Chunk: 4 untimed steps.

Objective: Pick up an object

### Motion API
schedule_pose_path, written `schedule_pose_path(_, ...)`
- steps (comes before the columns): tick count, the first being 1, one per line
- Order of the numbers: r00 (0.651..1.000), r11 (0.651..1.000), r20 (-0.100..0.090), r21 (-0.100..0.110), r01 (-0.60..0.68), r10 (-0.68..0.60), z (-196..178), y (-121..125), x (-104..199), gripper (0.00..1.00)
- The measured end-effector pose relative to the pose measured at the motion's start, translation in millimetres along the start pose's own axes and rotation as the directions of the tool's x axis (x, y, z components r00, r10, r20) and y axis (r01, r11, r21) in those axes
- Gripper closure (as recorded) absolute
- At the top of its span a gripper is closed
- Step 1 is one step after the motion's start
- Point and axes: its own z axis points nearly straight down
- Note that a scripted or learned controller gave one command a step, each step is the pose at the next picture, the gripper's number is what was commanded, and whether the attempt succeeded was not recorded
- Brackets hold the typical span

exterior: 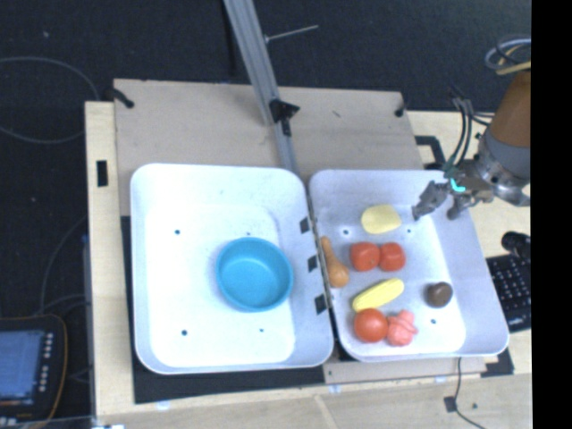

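Observation:
My gripper [441, 203] hangs open over the right bin's [465, 275] upper right corner, with nothing between its fingers. Just left of it lies a pale yellow lump [381, 219]. Below that sit two red tomatoes [377, 256] side by side. An orange carrot [333, 264] rests along the bin's left wall. Lower down are a yellow banana-like piece [378, 294], a red tomato [370, 326], a pink piece [402, 328] and a dark brown ball [437, 294].
The left bin [179, 204] holds a blue bowl [255, 273]. A grey metal pole [255, 56] slants across the bench's back. A black keyboard [511, 286] lies right of the bins.

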Motion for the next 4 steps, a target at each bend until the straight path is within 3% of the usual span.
schedule_pose_path(1,1.000,1.000,0.002,-0.009,0.001,-0.001,-5,2,0,0.00)
schedule_pose_path(3,1.000,1.000,0.006,-0.005,-0.008,0.008,105,-6,-7,0.00)
schedule_pose_path(4,1.000,1.000,0.008,-0.018,-0.007,0.007,89,-3,-8,1.00)
